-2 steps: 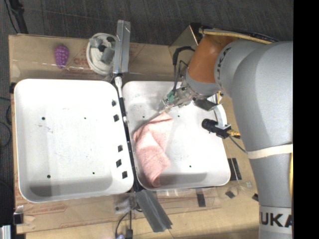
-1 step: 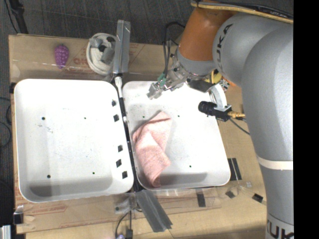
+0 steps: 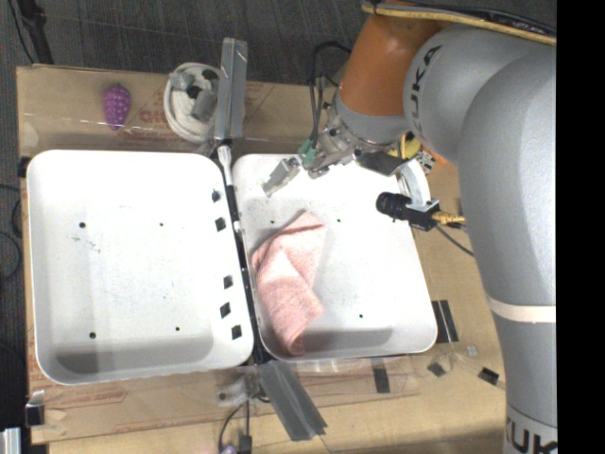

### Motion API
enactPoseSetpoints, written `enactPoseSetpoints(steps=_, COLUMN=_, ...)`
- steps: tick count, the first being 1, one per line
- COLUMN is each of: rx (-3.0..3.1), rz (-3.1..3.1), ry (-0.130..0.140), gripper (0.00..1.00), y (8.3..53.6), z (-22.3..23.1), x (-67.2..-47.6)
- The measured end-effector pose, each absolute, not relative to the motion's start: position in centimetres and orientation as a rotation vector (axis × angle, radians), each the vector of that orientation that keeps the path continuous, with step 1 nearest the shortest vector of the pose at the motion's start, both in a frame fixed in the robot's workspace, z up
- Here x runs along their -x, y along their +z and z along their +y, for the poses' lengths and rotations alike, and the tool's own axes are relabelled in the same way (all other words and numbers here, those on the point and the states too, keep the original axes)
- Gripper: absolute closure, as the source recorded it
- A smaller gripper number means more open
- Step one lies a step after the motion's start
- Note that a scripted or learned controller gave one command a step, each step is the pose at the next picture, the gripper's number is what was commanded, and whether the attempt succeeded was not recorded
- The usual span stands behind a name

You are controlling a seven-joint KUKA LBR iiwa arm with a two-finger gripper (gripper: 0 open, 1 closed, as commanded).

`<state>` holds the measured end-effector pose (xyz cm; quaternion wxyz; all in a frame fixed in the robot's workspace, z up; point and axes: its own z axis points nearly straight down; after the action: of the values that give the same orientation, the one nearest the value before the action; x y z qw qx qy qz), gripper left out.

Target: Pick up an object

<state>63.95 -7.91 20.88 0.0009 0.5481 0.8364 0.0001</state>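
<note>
Up near the far rim of the right-hand shallow white plastic bin [image 3: 402,287], the claw [image 3: 281,175] hangs from the grey arm with the orange band [image 3: 392,60], its metal tip slanting down and left over the bin's bare far-left corner; whether its fingers stand apart or together cannot be told from this angle, and nothing shows between them. Just nearer than the claw lies the pink folded cloth towel [image 3: 286,282], resting on the right bin's floor against its left wall. The towel's long axis runs from the far side, slightly right, down toward the near-left corner, with a paler flap folded at its far end. Beside it the dividing rim between the bins carries a row of small black tabs [image 3: 227,282]. The left-hand white bin [image 3: 57,253] sits touching the right one. Beyond the bins, on the brown bench [image 3: 66,102], stand a small purple grape-like toy [image 3: 116,105] and a coil of white cord [image 3: 192,102], well apart from the towel.
</note>
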Motion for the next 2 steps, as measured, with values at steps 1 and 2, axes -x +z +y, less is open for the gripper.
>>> enactPoseSetpoints(steps=1, rx=-1.759, rz=2.605, ry=-0.002, gripper=0.00, y=10.4, z=-10.7, x=-60.8)
enactPoseSetpoints(steps=2, rx=-1.861, rz=2.529, ry=0.000, gripper=0.00, y=9.2, z=-11.0, x=-62.4)
